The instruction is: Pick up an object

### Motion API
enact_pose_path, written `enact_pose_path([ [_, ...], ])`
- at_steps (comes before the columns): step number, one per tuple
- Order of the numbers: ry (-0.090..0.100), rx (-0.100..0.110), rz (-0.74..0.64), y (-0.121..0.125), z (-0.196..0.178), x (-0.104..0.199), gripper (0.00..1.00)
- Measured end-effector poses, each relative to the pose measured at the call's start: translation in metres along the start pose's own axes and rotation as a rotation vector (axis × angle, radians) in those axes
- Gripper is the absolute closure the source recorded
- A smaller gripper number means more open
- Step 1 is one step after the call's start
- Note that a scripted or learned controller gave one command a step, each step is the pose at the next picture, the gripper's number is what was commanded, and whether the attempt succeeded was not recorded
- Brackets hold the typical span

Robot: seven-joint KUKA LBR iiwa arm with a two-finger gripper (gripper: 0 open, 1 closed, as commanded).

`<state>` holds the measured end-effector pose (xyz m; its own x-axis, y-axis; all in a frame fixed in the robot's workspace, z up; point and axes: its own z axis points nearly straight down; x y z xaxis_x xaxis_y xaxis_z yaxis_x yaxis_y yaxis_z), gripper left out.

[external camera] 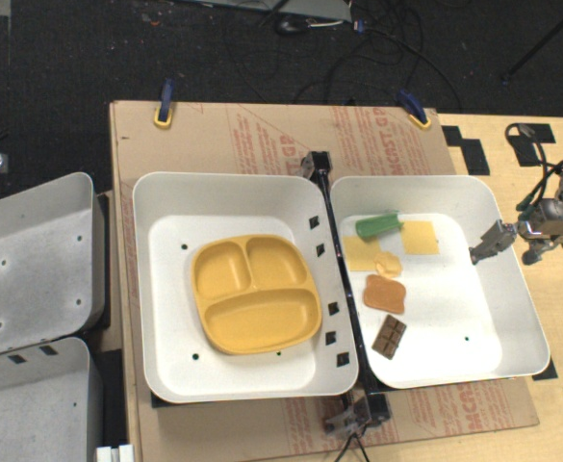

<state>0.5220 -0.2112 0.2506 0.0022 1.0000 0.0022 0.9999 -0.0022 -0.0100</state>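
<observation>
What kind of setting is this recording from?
Probably a robotics lab bench: two white bins clamped to a cardboard-covered bench, toy food and a yellow divided plate in them, loose cables on dark floor behind.

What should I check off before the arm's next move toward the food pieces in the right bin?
1. Gripper over the right bin: ok, at its right edge.
2. Gripper free of any load: ok, nothing shows between its fingers.
3. Targets in the open: ok, the green piece, yellow square, orange piece and brown bar lie uncovered.
4. Targets apart from each other: not ok, the green piece lies on the pale slice; the brown bar lies alone.
5. Bare floor between gripper and pieces: ok.
6. Yellow tray out of the way: ok, it sits in the left bin.
</observation>
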Motion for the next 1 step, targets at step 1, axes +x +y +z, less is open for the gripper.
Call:
enact_pose_path([
  [1,-0.002,-0.009,-0.003,0.0022,-0.0050,0.0005,0.00],
])
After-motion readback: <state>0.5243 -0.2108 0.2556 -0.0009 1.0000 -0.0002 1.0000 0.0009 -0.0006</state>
